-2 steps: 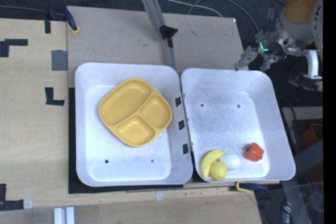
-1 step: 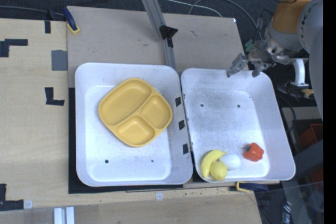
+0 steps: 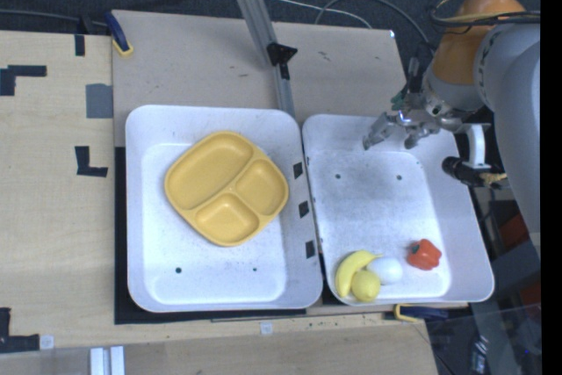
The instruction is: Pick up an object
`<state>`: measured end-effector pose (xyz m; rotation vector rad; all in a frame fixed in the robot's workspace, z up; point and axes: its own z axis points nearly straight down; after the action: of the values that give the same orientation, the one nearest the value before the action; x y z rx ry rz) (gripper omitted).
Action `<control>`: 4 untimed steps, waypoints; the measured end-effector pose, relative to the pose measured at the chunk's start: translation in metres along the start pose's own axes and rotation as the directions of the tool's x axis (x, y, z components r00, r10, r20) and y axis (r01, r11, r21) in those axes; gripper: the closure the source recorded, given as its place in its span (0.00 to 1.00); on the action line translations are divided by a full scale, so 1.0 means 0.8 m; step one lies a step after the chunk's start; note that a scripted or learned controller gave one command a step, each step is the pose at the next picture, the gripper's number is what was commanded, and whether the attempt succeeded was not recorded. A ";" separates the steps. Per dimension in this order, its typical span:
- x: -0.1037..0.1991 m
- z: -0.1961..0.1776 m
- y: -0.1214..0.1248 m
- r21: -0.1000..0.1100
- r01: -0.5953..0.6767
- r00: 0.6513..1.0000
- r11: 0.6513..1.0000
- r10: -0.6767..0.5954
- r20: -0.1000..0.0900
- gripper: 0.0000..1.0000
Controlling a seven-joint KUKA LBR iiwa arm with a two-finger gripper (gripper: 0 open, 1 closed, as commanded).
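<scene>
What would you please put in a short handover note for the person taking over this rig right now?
Gripper: open, holding nothing, above the far edge of the right bin.
Right bin, near end: banana, lemon, white egg bunched together; red pepper slightly apart.
Left bin: yellow divided plate.
Done: nothing picked.
Left: descend, grasp an object, lift.

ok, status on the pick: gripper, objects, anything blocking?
Gripper open, nothing held, over right bin's far edge. Banana, white egg, red pepper clustered at near edge. Path clear.
</scene>
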<state>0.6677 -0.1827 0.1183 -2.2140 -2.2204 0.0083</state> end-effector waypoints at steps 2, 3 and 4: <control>0.001 0.025 -0.001 0.001 0.001 1.000 1.000 -0.001 0.003 1.00; -0.005 -0.049 -0.008 -0.012 -0.001 1.000 1.000 0.001 0.002 1.00; -0.003 -0.125 0.003 -0.014 -0.001 1.000 1.000 0.001 0.002 1.00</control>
<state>0.6708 -0.1851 0.2180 -2.2228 -2.2281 -0.0051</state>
